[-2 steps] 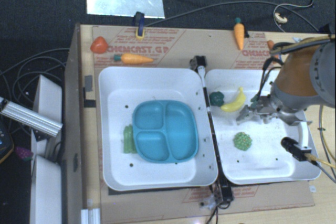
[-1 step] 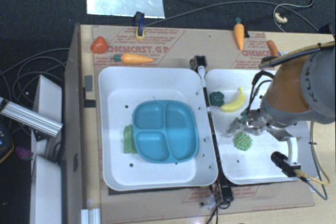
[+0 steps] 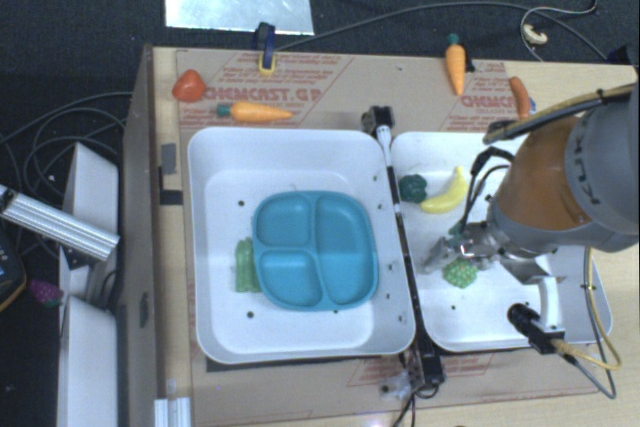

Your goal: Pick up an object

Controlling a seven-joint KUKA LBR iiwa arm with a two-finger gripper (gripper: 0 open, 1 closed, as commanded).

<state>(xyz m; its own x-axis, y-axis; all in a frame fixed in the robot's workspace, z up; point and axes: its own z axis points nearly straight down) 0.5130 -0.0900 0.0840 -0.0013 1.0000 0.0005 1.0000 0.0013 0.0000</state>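
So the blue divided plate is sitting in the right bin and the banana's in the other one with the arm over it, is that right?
Not quite. The camera view shows the blue divided plate in the left bin. The banana lies in the right bin, where the arm reaches.

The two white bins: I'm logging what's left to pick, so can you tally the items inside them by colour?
Blue: 1, the divided plate
Green: 3, the flat piece, the dark broccoli, the light cluster by the end effector
Yellow: 1, the banana
Total: 5
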